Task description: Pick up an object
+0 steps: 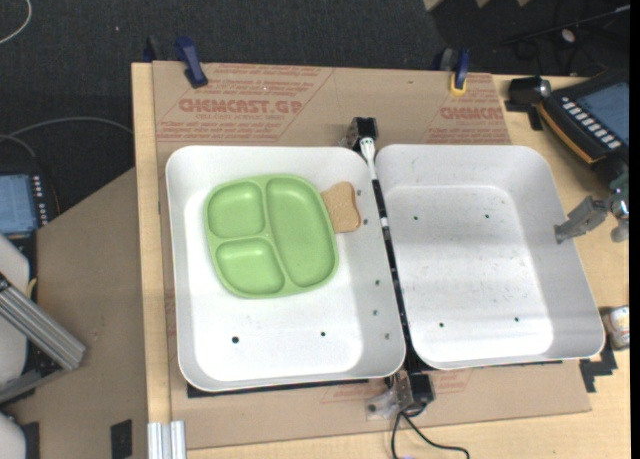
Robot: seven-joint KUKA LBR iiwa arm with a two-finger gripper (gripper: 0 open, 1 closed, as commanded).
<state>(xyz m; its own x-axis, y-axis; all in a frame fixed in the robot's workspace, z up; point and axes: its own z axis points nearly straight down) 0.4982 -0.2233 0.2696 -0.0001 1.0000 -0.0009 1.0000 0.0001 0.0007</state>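
A light green divided plate (270, 236) lies in the left white bin (290, 347), toward its far left. A small tan, toast-like slab (343, 207) rests against the plate's right rim, near the divide between the bins. The right white bin (480, 337) sits beside it. My gripper (586, 218) reaches in at the far right edge of the view, over the right bin's right rim, far from the plate and the slab. Only a grey part of it shows.
Both bins rest on a cardboard-covered bench (250, 102). A blue clamp (190, 62) and a yellow-blue clamp (460, 74) hold its far edge. A black device (590, 117) lies at the back right. Cables (410, 412) trail at the front.
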